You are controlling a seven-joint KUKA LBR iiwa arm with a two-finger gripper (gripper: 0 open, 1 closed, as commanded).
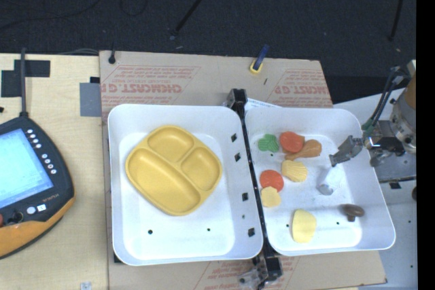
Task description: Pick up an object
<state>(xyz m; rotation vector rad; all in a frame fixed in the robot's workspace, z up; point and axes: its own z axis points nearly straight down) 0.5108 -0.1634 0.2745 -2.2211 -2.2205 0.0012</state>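
The right bin (367, 231) holds several toy food pieces. A green piece (268, 143), a red-orange piece (291, 141) and an orange-brown piece (312, 149) lie at its far left. Below them are a ridged yellow piece (295, 170), a red piece (272, 179) and a small yellow piece (270, 197). A larger yellow piece (303, 225) sits near the front, and a small brown piece (352, 212) lies at the front right. My gripper (342, 154) hangs over the right half of this bin, right of the orange-brown piece, with nothing visibly in it.
The left bin (136, 234) carries a yellow divided plate (173, 170). A small grey item (325, 187) lies on the right bin's floor below the gripper. A black divider (250, 180) runs between the bins. A pendant with a screen (27, 180) rests at the far left.
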